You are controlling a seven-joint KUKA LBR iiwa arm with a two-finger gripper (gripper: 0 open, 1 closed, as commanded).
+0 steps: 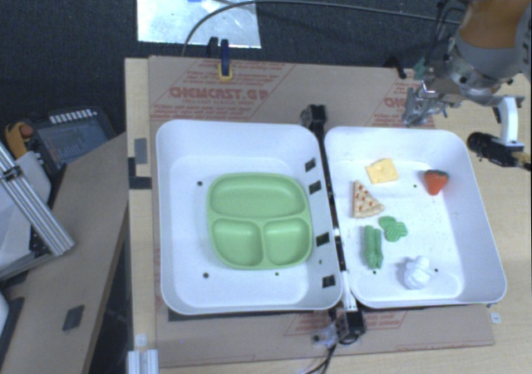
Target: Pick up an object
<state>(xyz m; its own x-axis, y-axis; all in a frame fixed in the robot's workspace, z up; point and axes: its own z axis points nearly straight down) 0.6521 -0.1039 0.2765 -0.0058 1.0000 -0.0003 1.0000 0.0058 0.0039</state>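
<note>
The right bin (474, 223) holds several toy foods: a yellow cheese block (381, 171), a pizza slice (363, 199), a red strawberry (435, 181), a green broccoli piece (392, 228), a green pod (372, 247) and a white object (415, 273). My gripper (420, 109) hangs above the far edge of the right bin, beyond the cheese, with nothing visible between its fingers. Its fingers are small and dark against the cardboard.
The left bin (179, 198) holds a green divided tray (256, 219). A black divider clip strip (326, 198) runs between the bins. A cable (332, 5) crosses the dark floor behind the bench. A control pendant (71, 141) lies on the left.
</note>
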